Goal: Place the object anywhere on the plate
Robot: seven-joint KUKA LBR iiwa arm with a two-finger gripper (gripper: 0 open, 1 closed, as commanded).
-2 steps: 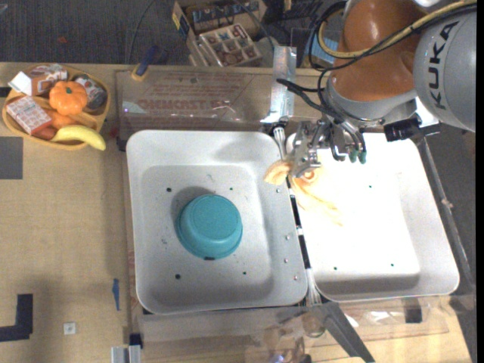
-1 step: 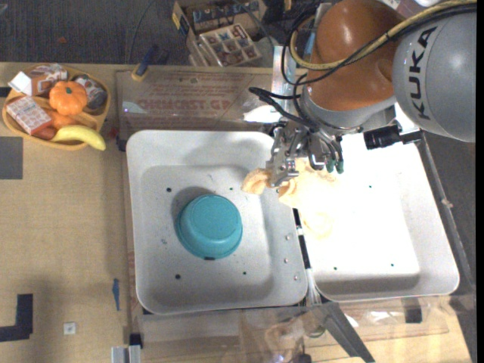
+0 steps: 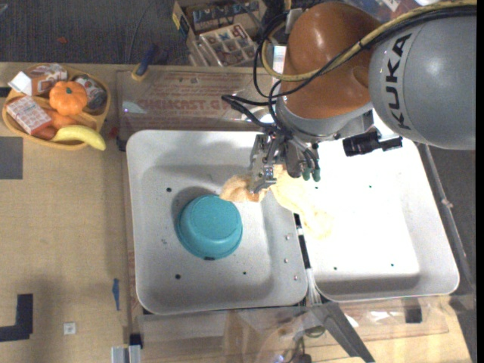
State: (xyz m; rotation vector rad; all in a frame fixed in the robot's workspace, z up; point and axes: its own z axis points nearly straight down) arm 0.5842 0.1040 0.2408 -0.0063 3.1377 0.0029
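A teal round plate (image 3: 210, 226) lies in the left bin (image 3: 151, 203), left of its middle. A small pale cream-orange object (image 3: 237, 190) sits just past the plate's upper right rim. My gripper (image 3: 264, 178) hangs right above the object's right end, touching or nearly touching it. The view does not show whether the object is gripped. The arm's orange band and grey wrist (image 3: 333, 59) fill the space above the bins' back edge.
A pale yellow soft thing (image 3: 306, 206) lies across the divider between the bins, mostly in the right bin (image 3: 393, 225). A basket with a banana and an orange fruit (image 3: 57, 108) stands at the far left on the bench.
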